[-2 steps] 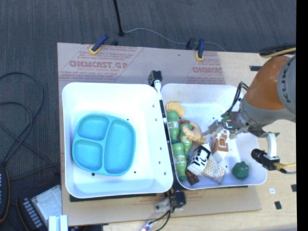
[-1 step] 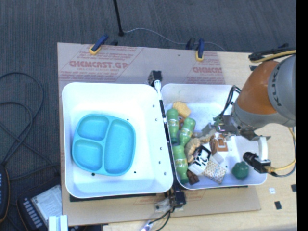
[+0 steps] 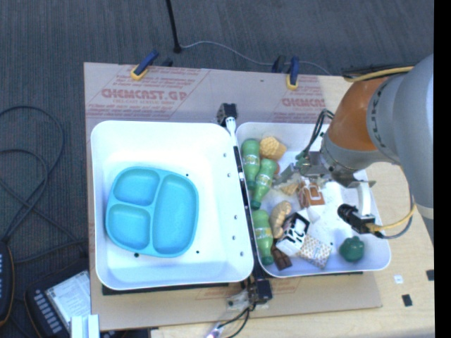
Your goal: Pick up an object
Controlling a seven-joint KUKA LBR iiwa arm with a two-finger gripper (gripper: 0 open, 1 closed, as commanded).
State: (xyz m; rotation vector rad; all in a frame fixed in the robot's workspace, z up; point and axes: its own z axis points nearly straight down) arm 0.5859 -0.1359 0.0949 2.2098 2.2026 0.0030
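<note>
Camera view shows the gripper (image 3: 308, 171) low in the right bin (image 3: 384, 259), among small toys; whether it pinches anything, I cannot tell. Green bottles (image 3: 258, 174) lie at this bin's left side.

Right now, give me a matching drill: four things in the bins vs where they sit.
Things:
1. blue divided plate
2. green ball
3. yellow corn piece
4. hand

Places:
A. near corner of the right bin, on the arm's side
B. over the middle of the right bin
C. left bin
D. far end of the right bin, next to a green bottle

Pairs: 1-C, 2-A, 3-D, 4-B
</note>
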